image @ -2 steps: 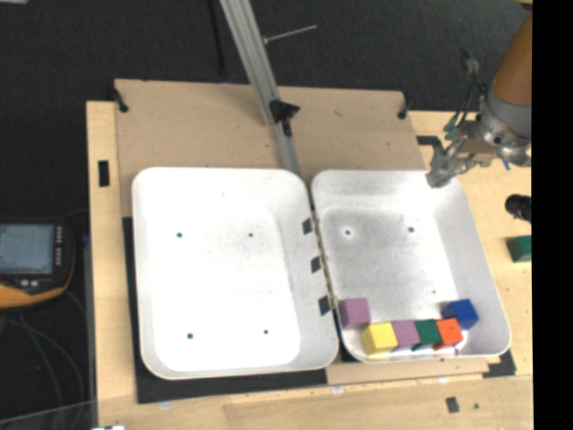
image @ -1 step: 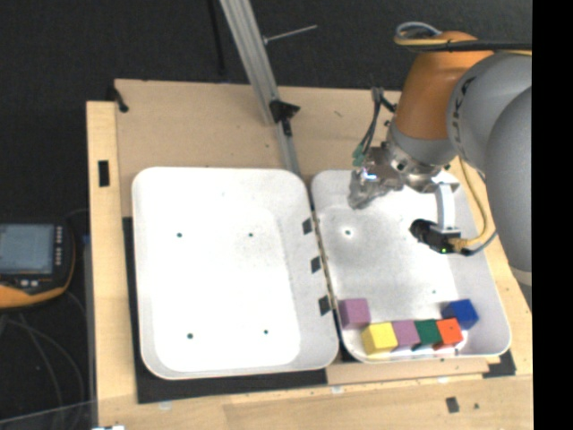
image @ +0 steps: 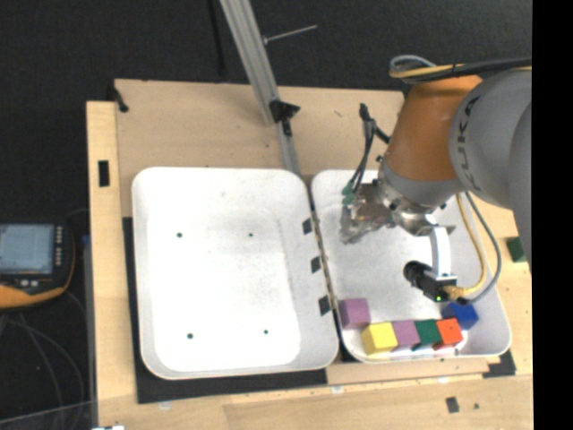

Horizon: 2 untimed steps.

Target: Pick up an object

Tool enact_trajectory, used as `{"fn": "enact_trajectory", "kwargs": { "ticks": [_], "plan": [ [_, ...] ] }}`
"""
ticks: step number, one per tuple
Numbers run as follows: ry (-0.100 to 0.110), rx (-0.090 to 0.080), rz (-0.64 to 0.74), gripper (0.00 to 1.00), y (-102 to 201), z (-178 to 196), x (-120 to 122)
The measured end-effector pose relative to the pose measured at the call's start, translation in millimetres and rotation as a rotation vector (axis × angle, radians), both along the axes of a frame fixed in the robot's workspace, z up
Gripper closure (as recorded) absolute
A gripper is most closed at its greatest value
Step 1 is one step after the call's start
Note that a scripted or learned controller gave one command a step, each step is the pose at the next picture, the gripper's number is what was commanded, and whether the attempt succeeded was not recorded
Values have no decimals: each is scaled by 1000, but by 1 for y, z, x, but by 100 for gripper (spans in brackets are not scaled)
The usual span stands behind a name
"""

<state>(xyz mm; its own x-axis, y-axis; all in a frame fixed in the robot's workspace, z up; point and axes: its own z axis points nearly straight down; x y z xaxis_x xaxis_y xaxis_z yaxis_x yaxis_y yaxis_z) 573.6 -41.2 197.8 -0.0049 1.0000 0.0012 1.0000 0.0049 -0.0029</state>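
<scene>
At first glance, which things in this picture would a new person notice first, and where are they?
The big grey arm with its orange band reaches in from the right, its gripper above the upper part of the right bin. Next come the bright blocks along that bin's near edge: purple block, yellow block, green, orange, blue.

Setting: robotics laboratory or test cell; plywood counter on dark carpeted floor, bearing two shallow white bins side by side over a black mat; industrial arm, grey with orange band, with loose cabling along it. Further evidence: aluminium rail slanting up from the counter; handheld control pendant with screen at the left edge; small coloured test blocks in the right bin.
</scene>
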Motion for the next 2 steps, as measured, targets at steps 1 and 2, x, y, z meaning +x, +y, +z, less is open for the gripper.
{"fn": "enact_trajectory", "kwargs": {
  "ticks": [1, 2],
  "plan": [
    [-4, 2, 4, 100, 72, -1, 6],
    [-2, 1, 3, 100, 133, -1, -3]
  ]
}}
